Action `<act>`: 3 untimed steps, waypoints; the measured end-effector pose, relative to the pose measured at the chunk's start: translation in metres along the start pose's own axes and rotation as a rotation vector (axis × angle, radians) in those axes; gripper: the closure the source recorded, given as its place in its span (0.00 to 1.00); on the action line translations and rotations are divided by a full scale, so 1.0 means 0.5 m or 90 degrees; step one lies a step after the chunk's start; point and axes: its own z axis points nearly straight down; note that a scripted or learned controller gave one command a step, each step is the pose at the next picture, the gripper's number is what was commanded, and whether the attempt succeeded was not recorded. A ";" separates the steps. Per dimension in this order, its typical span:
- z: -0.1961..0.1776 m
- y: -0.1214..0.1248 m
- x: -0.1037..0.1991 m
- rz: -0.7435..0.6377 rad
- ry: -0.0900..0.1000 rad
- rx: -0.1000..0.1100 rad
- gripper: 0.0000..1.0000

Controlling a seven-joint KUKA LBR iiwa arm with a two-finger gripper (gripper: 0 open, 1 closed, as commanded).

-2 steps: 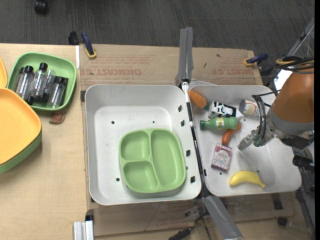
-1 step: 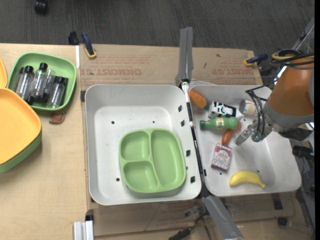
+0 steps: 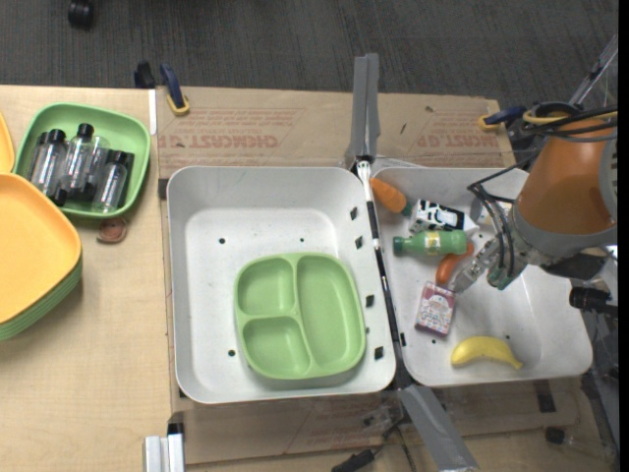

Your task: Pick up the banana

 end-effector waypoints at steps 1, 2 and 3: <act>-0.024 -0.122 -0.078 -0.089 -0.002 -0.001 1.00; -0.013 -0.193 -0.052 -0.090 -0.001 -0.001 1.00; 0.009 -0.199 -0.046 -0.214 -0.001 -0.001 1.00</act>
